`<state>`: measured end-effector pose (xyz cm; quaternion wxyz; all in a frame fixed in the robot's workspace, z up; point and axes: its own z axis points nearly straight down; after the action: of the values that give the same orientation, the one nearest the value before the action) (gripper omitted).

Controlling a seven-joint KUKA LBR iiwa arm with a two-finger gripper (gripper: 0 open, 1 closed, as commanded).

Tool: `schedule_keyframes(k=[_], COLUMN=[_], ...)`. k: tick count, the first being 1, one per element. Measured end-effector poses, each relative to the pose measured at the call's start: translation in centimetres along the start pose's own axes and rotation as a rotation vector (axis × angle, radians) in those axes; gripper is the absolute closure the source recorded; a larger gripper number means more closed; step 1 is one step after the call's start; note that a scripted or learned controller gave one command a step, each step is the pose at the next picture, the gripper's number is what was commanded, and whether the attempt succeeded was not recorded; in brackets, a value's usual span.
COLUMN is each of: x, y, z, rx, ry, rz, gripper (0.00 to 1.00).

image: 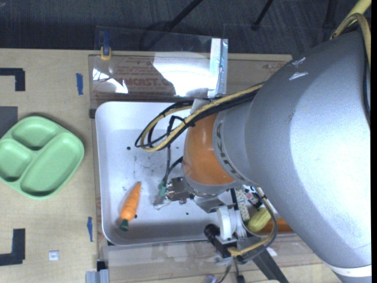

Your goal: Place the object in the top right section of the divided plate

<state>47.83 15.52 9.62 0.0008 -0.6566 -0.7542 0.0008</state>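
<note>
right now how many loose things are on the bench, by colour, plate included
green: 1, the divided plate, on the bench left of the bin
orange: 1, the carrot, with a green stem end, lying in the white bin
yellow: 1, a small object partly hidden under the arm; I cannot tell what it is
total: 3

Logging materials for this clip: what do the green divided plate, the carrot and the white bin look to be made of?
Divided plate: probably moulded plastic, with an even pale green colour, soft rounded ridges and a dull sheen.
Carrot: likely a plastic or rubber toy, uniformly orange with a stubby green tip.
White bin: seemingly hard plastic or coated metal, smooth with rounded corners, scuffed with dark specks.
</note>
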Motion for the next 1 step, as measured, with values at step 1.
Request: schedule_keyframes(k=[1], x=[-0.03], y=[-0.01], z=[-0.89], rx=[0.001], ry=[0.0], rz=[0.002], gripper=[1.0])
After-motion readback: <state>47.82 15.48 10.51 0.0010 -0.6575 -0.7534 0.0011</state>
